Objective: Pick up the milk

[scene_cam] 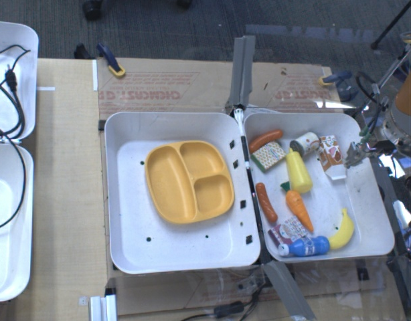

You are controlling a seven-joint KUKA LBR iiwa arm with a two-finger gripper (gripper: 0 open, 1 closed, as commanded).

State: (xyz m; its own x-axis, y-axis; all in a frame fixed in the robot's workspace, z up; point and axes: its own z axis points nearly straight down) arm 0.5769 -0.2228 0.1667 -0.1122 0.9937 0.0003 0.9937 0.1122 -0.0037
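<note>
You see the milk carton (331, 156) far right in the right bin (366, 246) | gripper (358, 154) just right of it, opening cannot be told | yellow bottle (298, 171), can (304, 143) at its left | yellow tray (190, 180) in left bin (125, 246).

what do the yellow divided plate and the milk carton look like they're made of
Yellow divided plate: looks like moulded plastic, matte to satin, given its uniform colour and soft rounded compartment ridges. Milk carton: seems printed cardboard or a plastic toy copy; flat faces and sharp folded edges show, but the view is too small to settle which.
</note>
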